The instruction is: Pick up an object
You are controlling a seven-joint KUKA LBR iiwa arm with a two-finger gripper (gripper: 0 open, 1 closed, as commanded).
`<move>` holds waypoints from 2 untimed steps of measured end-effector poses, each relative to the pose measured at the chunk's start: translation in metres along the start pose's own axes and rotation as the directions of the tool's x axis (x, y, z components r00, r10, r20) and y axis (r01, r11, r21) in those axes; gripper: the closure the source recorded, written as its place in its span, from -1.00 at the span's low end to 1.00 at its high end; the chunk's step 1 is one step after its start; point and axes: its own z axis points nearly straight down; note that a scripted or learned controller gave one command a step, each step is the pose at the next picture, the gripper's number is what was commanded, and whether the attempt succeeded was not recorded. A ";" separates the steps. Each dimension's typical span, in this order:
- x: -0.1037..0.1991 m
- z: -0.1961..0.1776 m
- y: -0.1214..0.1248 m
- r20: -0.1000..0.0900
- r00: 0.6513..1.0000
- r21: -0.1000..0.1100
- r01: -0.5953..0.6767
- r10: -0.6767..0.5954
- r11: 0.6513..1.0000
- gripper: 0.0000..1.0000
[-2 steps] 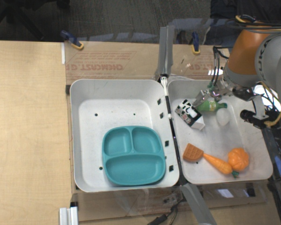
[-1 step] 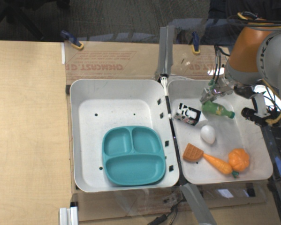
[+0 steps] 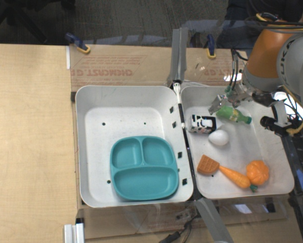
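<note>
A: Where was the claw [image 3: 221, 104]?

B: In the right bin [image 3: 272, 158], fingers spread, beside the green bottle [image 3: 233, 115].

A: Risk?

B: Closing off-centre, it could have nudged the bottle away.

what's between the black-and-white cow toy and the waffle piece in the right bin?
In the camera view, the white egg lies roughly between the cow toy and the waffle piece, offset slightly right of their line, on the right bin floor.
</note>
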 end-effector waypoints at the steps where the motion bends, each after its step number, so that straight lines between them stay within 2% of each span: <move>1: -0.005 0.020 -0.028 -0.009 1.000 0.021 -0.029 0.029 0.999 -1.00; 2: -0.007 0.010 -0.028 -0.007 0.999 0.018 -0.032 0.032 0.999 1.00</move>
